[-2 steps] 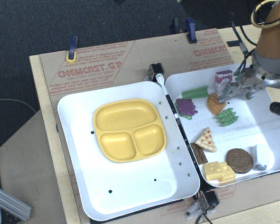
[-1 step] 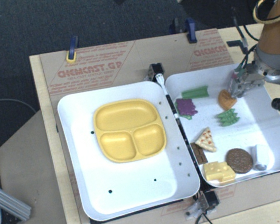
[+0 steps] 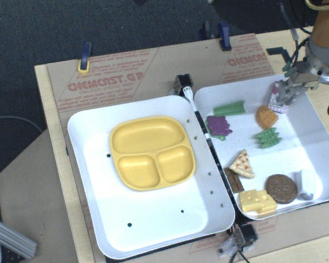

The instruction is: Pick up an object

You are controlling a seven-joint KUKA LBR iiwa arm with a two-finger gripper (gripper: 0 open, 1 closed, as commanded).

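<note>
The gripper (image 3: 283,97) hangs over the far right part of the right bin (image 3: 322,131); whether it is open or closed I cannot tell, and nothing shows between its tips. Taking the gripper as landmark, the orange roundish piece (image 3: 267,118) lies just beside it, nearer the camera and slightly left, so it seems the likeliest target. The green leafy piece (image 3: 268,138) sits beyond that, the purple grapes (image 3: 218,126) and green bar (image 3: 229,109) well left. The yellow tray (image 3: 152,152) rests in the left bin (image 3: 99,189).

Open white floor (image 3: 308,140) right of toys; yellow tray (image 3: 152,150) crowding left bin (image 3: 104,220).
</note>
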